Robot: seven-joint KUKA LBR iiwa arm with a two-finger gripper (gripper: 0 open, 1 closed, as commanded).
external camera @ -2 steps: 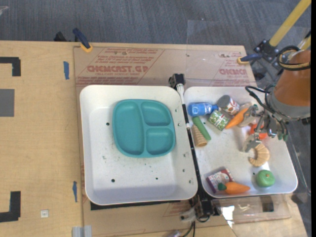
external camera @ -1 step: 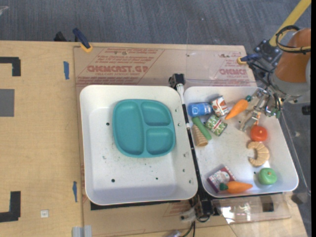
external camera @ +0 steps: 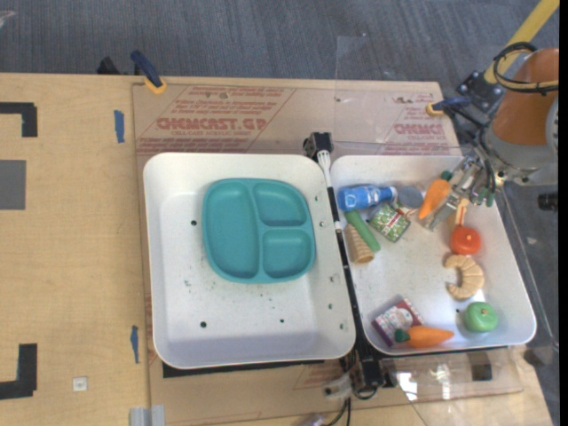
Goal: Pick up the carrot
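An orange carrot (external camera: 434,198) lies slanted at the back of the right bin (external camera: 524,282), right up against the left side of my gripper (external camera: 462,197). The gripper hangs over the bin's back right corner, below the orange-banded wrist. Whether the carrot is in its grasp or merely beside it cannot be made out. A second carrot (external camera: 427,335) with a green top lies at the front of the same bin, next to a pink packet (external camera: 394,315).
The right bin also holds a blue bottle (external camera: 366,196), a green packet (external camera: 390,223), an ice-cream cone (external camera: 359,239), a red tomato (external camera: 465,240), a croissant (external camera: 466,277) and a green apple (external camera: 480,318). A teal divided plate (external camera: 259,229) sits in the left bin (external camera: 169,282).
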